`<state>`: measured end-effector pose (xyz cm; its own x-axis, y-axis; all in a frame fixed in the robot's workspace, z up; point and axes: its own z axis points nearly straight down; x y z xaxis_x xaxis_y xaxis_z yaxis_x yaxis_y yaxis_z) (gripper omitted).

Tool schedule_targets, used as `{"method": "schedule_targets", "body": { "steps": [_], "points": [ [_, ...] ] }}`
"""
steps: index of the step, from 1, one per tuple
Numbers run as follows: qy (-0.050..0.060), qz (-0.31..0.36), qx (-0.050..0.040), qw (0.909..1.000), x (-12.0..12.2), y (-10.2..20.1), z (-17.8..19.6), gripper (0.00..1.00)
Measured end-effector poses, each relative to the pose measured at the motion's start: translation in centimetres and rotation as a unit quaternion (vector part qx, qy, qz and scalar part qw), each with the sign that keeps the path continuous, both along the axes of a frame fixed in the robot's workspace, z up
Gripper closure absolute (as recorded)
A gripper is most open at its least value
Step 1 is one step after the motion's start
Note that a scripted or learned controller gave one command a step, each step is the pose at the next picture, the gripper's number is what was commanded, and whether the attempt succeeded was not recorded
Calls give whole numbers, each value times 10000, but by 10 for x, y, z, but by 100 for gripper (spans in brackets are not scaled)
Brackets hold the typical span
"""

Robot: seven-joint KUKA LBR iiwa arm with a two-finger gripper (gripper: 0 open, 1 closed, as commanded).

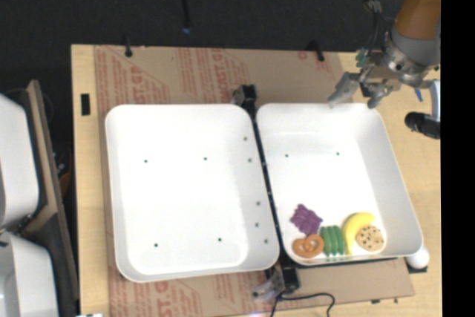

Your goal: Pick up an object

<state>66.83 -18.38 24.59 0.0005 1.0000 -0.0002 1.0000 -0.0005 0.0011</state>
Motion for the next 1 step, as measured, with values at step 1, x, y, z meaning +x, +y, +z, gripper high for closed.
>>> {"method": "schedule_targets", "body": {
  "steps": [1],
  "points": [
    [59,-2,12,10000,18,-6,-129,0]
  ]
}}
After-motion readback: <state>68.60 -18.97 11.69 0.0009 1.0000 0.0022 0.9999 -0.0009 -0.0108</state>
